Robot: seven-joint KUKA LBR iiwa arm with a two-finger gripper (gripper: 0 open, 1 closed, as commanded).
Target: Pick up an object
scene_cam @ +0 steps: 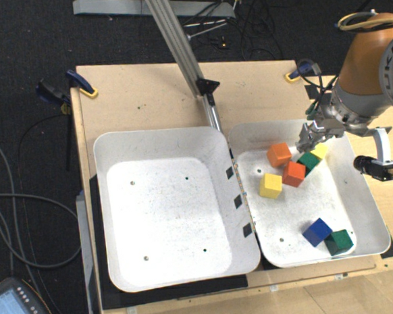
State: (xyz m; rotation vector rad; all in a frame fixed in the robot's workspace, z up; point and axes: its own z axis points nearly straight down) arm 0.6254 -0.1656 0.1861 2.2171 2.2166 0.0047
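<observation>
Right, I've got the gripper (311,137) low in the right bin (362,201), just above the green cube (310,161) and yellow block (319,152). Whether it's wide or narrow, I can't tell. Nothing lifted yet; the pick remains.

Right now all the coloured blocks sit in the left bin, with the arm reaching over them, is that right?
Not quite: the camera view shows the blocks, such as the yellow block and the blue block, in the right bin, not the left bin. The arm does reach over them.
</observation>
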